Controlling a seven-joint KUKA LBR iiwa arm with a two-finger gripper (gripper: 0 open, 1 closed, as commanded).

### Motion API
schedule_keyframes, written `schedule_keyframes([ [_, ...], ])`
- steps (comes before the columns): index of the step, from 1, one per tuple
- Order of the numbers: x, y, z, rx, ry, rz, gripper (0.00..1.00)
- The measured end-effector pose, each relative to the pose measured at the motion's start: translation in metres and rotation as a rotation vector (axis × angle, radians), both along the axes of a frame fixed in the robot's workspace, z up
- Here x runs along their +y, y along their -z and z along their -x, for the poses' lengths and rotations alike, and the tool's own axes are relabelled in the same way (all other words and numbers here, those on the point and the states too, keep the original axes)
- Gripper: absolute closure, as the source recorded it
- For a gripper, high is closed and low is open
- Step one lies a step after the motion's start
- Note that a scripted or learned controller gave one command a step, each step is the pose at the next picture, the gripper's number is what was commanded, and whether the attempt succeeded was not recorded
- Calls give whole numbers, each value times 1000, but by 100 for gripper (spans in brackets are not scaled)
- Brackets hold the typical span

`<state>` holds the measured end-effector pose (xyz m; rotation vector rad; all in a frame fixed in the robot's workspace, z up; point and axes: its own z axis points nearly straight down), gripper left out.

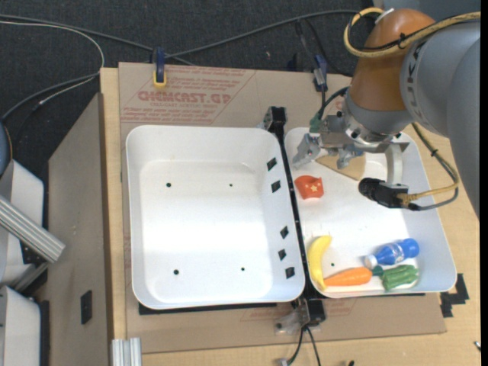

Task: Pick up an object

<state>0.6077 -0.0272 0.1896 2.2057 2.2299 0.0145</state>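
In the right bin [427, 227], the arm [396, 59] hides the far corner.

Even, bright overhead light. Glossy shallow white left bin [145, 227] floor near blown out centre frame; soft short shadows. Focus sharp throughout, slight softness at frame edges.

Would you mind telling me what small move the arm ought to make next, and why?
Probably a short shift toward the camera and down, to bring the tool over the red object. The tool hangs above the far end of the right bin with nothing visible between its fingers, and that red piece lies closest, apart from the banana and the other toys in the near corner.
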Motion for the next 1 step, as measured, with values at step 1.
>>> schedule_keyframes([
  [1, 89, -38, 59, 13, 1, -2, 0],
])
